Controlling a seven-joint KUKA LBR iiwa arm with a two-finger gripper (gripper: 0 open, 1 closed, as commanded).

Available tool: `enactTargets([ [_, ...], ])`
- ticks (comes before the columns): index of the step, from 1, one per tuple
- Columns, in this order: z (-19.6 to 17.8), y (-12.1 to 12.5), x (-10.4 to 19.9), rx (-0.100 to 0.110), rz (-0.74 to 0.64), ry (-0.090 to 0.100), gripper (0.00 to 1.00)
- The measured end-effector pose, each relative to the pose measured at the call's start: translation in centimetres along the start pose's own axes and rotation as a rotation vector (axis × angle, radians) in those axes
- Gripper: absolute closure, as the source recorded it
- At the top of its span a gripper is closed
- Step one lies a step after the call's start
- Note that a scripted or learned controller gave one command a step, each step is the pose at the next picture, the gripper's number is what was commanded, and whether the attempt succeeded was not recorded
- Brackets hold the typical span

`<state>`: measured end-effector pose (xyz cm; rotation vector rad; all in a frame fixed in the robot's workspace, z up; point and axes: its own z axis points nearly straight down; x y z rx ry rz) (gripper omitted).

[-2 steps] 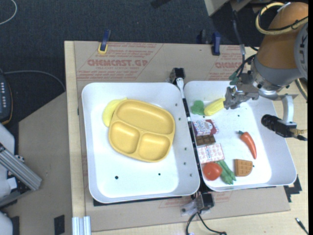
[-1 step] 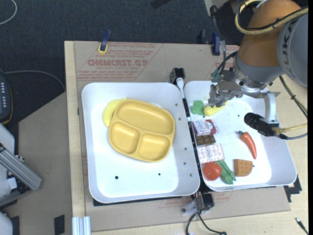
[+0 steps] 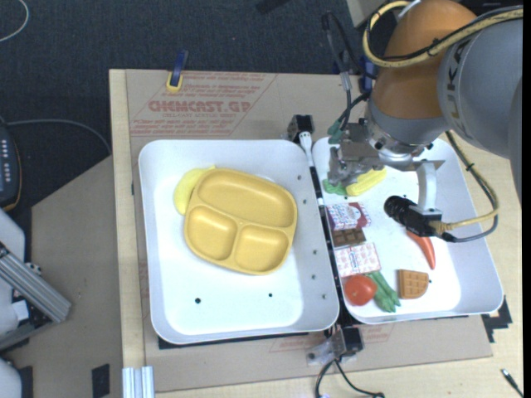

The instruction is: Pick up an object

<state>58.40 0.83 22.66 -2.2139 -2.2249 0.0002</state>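
- The tool [image 3: 348, 171] hangs low over the top of the right bin [image 3: 477, 264]; I cannot tell how it is set.
- A yellow corn toy [image 3: 366, 182] lies touching the tool, just under it.
- Below the tool lie a candy pack [image 3: 346, 216], tomato [image 3: 359, 289], waffle [image 3: 411, 283] and red pepper [image 3: 424, 247].
- Left of the tool, a yellow tray [image 3: 239, 220] sits in the left bin [image 3: 166, 288].
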Motion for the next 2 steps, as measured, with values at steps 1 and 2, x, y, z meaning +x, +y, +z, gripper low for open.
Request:
enactTargets([
  [1,1.07,1.51,5.41,-0.004,0.0,-0.001,1.0],
  [2,1.18,0.9,5.66,0.0,0.004,-0.002,1.0],
])
